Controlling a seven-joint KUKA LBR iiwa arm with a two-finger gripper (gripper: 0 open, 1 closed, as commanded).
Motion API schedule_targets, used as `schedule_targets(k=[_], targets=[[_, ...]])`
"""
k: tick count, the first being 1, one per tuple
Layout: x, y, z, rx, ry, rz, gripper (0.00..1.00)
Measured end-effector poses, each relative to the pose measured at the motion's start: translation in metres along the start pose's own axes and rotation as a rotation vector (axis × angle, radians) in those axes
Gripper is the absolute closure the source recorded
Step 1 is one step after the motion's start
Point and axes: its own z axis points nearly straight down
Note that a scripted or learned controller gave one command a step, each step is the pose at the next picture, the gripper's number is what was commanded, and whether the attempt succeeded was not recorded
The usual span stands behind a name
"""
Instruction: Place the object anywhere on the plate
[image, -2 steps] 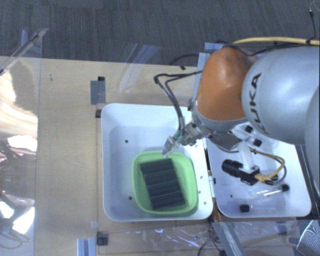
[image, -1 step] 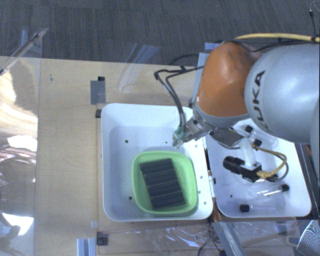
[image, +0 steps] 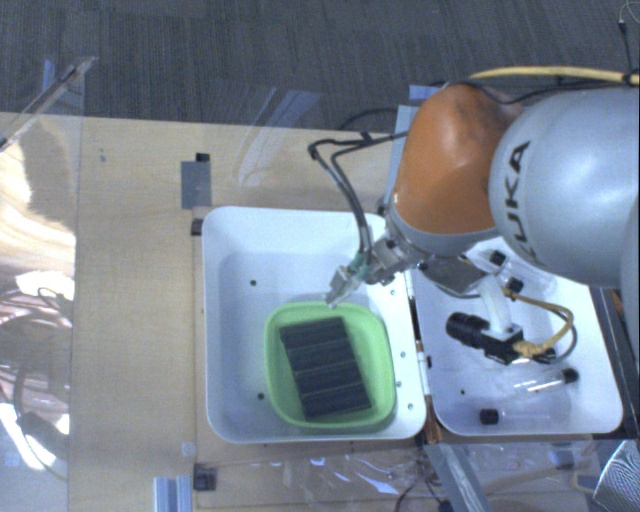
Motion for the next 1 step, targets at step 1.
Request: schedule_targets(k=[1], targets=[[0.0276, 0.0898, -0.0323, 0.023, 0.004, 0.066, 0.00]])
